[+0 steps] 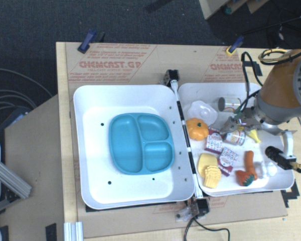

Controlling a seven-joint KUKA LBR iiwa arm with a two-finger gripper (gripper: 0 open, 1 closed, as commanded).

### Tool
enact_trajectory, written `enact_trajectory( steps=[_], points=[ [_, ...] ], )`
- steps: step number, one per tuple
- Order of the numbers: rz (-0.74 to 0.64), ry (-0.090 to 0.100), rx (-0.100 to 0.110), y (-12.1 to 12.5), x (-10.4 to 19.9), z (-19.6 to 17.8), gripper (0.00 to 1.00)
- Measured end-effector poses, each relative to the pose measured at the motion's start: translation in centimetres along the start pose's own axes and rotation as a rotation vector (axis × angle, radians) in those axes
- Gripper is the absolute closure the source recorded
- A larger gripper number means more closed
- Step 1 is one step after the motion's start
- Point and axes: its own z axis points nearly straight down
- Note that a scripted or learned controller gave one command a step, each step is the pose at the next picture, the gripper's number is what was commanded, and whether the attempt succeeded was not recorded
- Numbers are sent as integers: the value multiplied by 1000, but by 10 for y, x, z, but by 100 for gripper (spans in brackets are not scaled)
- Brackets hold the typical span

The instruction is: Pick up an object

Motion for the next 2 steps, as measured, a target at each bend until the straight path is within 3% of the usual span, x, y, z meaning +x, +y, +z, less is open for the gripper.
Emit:
enact_trajectory(
  steps=[1,2],
  points=[
    [-3,5,11,-8,53,-86,100],
    [-2,6,15,-25,163,-105,100]
  ],
)
